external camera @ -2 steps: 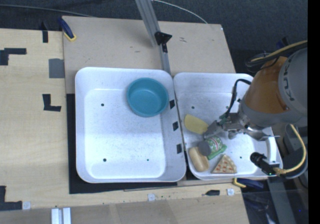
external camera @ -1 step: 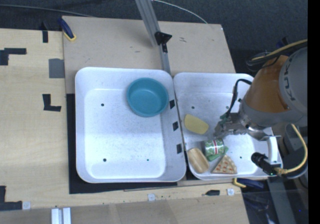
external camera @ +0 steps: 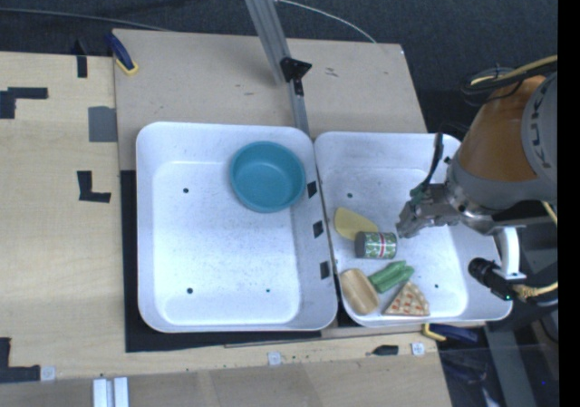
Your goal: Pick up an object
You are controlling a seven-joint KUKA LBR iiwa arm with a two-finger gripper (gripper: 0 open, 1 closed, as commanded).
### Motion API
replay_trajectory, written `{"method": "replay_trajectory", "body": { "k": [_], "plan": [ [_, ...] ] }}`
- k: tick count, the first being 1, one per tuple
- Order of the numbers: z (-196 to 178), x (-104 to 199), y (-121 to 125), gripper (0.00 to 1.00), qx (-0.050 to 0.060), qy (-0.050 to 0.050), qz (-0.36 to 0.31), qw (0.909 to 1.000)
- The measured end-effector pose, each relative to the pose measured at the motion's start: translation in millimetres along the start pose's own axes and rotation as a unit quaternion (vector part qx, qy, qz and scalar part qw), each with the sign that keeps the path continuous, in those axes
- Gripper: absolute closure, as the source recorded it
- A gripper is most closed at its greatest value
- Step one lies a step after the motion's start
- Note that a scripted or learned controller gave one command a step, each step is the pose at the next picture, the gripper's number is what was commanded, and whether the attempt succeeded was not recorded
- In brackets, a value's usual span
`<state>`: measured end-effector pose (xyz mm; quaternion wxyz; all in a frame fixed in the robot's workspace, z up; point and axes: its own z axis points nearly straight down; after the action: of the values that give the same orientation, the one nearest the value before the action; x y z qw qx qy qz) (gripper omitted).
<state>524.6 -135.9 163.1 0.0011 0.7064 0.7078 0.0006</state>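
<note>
Reaching in from the right, arm point(external camera: 507, 147), grey w/ orange band, has its gripper point(external camera: 415, 218) low over the right bin point(external camera: 362, 150). Gripper sits in the bin's mid-right area, dark and small at this angle; can't tell open or closed, can't make out anything held.

Just left of gripper tip: small can point(external camera: 376, 244), lying on its side, green label w/ lighter ends. Near the tip, contact unclear. Yellow banana-like piece point(external camera: 352, 221) lies just above-left of can, touching or nearly so.

Below can: green pickle/cucumber-shaped item point(external camera: 391, 276), tilted. Left of that, bread roll or hot-dog bun point(external camera: 358, 291) near bin's front-left corner. Right of bun, pizza slice point(external camera: 408, 302), triangular, orange-red topping, beside front wall. All five objs clustered in front-left half of right bin.

Left bin point(external camera: 181, 242): one blue bowl point(external camera: 266, 176), upright, in back-right corner near the divider between bins.

Bins sit side by side on tan board point(external camera: 199, 70). Slanted metal rod point(external camera: 263, 11) comes down from top to the join between bins.
</note>
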Motion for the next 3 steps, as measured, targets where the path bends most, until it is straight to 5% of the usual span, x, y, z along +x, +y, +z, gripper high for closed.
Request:
{"method": "replay_trajectory", "body": {
  "k": [2,3],
  "plan": [
    [-86,0,8,1.0,0.001,0.0,0.0,1.0],
    [-85,46,30,1.0,0.002,0.001,-0.002,1.0]
  ]
}}
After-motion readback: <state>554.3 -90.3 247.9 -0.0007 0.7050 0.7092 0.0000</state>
